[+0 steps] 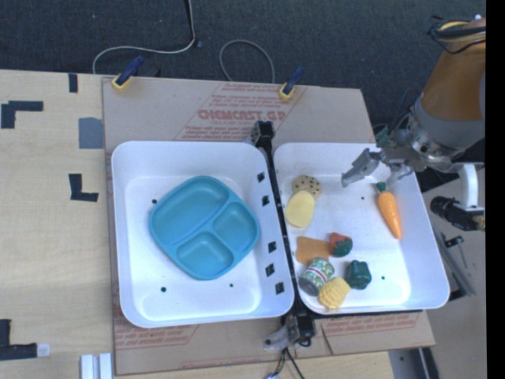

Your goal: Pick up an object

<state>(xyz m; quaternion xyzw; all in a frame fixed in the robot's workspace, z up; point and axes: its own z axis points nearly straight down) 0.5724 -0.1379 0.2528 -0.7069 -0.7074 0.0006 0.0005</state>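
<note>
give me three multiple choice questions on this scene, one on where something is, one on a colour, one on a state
1. Where is the carrot?
A. in the left bin
B. in the right bin, near its right wall
C. on the cardboard outside the bins

2. What colour is the tray?
A. blue
B. red
C. white

3. What state is the tray in?
A. tipped on its edge
B. stacked on the toys
C. lying flat with nothing in its compartments

Answers:
1 B: the carrot lies in the right bin, just below the gripper.
2 A: the tray is light blue against the white left bin.
3 C: it sits flat on the bin floor and all three compartments are bare.
</note>
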